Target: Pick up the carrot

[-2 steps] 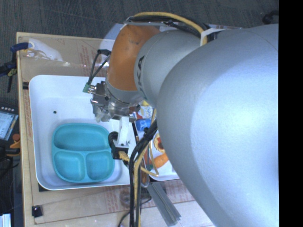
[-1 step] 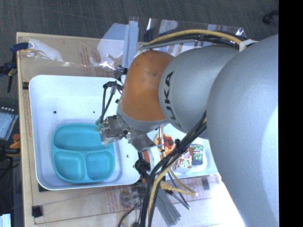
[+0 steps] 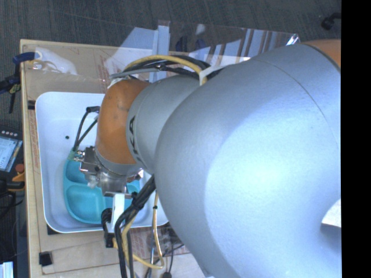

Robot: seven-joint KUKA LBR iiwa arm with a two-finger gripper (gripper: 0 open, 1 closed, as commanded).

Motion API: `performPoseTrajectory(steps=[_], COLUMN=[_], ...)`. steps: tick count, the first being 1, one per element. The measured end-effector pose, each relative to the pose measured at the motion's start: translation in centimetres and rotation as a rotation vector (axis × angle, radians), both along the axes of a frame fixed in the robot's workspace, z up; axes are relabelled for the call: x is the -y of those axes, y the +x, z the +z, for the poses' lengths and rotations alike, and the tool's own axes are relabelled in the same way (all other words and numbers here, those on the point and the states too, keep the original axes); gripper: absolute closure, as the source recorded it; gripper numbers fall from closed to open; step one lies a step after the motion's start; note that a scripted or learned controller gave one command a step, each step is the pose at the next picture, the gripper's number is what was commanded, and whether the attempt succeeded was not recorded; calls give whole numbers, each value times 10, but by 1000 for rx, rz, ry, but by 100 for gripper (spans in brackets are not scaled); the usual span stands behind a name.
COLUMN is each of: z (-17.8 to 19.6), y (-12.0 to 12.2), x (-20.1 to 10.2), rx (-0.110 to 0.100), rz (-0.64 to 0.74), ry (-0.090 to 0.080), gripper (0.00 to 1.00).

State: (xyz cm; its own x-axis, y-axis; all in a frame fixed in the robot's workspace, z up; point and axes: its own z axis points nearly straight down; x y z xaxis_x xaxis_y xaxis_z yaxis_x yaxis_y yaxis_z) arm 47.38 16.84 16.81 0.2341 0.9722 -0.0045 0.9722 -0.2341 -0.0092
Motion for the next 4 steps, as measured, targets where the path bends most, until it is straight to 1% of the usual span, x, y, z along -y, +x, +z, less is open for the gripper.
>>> performPoseTrajectory(steps=[1, 2, 3, 4], z=[43, 67, 83, 150], y=[0, 8, 2, 27], x=[-51, -19, -29, 55], rx=[3, 1, 4, 6], rz=[6, 977, 1481, 1382], ry=[1, 8, 9, 7], gripper=[100, 100, 100, 100])
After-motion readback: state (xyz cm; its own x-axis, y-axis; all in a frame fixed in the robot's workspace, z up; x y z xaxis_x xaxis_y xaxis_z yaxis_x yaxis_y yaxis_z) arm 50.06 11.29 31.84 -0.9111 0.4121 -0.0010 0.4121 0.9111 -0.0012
